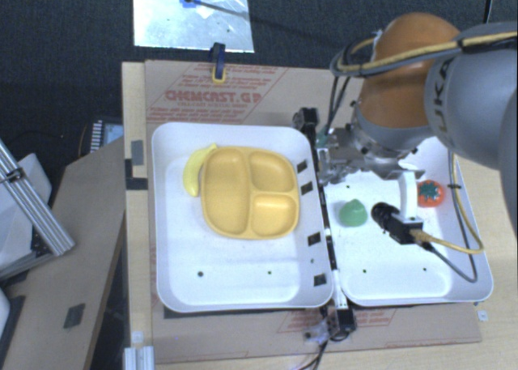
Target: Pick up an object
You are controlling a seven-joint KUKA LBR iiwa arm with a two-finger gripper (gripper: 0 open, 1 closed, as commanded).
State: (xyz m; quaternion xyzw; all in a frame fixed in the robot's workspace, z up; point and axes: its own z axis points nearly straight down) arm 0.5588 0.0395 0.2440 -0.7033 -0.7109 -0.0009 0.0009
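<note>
While your arm hangs over the right bin (453,283), gripper (344,167) buried under the wrist, can't tell its state, green object (353,213) just below, untouched.

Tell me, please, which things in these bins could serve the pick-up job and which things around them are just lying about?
Candidates for the pick:
- green object, right bin, closest to the arm's tool end
- orange-red object, right bin
- yellow divided plate, left bin
- yellow banana-like piece, partly under the plate

Just lying about:
- cardboard sheet under the bins
- foil-like sheet behind
</note>
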